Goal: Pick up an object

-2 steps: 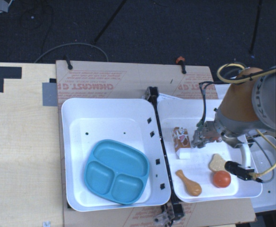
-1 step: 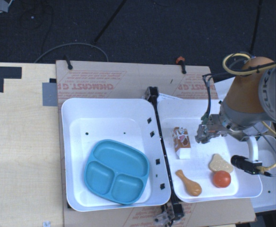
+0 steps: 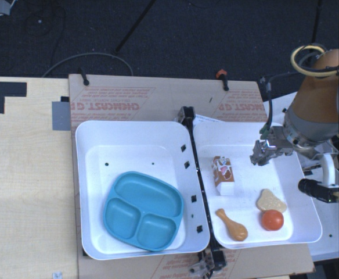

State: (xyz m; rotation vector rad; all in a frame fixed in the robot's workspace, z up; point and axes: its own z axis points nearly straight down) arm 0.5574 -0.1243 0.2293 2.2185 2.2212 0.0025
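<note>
Item 1, gripper (image 3: 261, 156): hovers over the right bin (image 3: 309, 228), near its far right part. You cannot tell from this view whether the jaws are open or closed; nothing is seen between them.

Item 2, small carton (image 3: 223, 175): lies in the right bin's middle, to the view's left of the jaws and slightly nearer the camera. Its long axis runs roughly front to back. It is the closest candidate.

Item 3, cracker-shaped piece (image 3: 270, 201), tomato (image 3: 273, 220), drumstick (image 3: 232, 224): grouped along the bin's near side, below the jaws in the view; the piece and the tomato are touching or nearly so.

Item 4, left bin (image 3: 94, 141): holds a blue divided plate (image 3: 143, 210).

Judgement: no pick is made yet; you would shift leftward and descend for the carton.
</note>
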